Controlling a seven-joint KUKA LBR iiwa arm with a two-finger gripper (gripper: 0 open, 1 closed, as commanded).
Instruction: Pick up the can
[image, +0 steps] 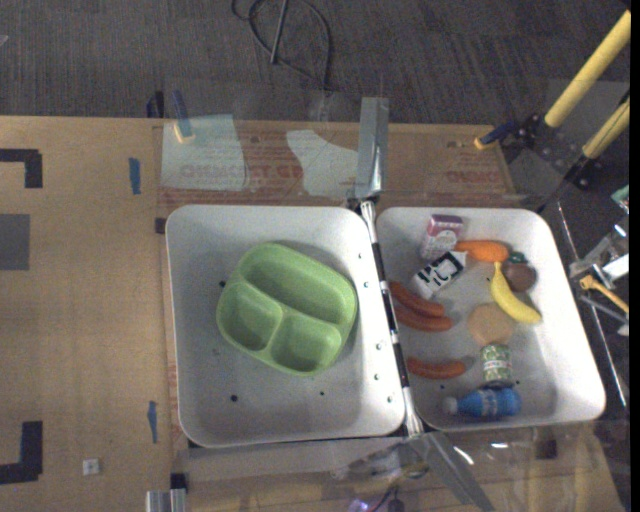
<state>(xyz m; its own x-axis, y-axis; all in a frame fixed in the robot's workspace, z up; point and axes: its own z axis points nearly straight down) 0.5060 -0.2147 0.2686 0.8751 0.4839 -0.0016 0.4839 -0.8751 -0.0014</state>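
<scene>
I see the green can (495, 363) standing in the right bin (575, 350), just above a blue bottle (485, 403).

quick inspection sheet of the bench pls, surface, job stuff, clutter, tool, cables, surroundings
surface: brown bench bearing two white bins side by side, left bin and right bin
job's things: green can upright in the right bin, between a tan round piece and a blue bottle lying on its side
clutter: green divided plate in the left bin; in the right bin a banana, carrot, three sausages, two small cartons
tool: nothing seen
cables: dark cable loop on the floor beyond the bench
surroundings: yellow poles at upper right; blue tape marks on the bench
</scene>
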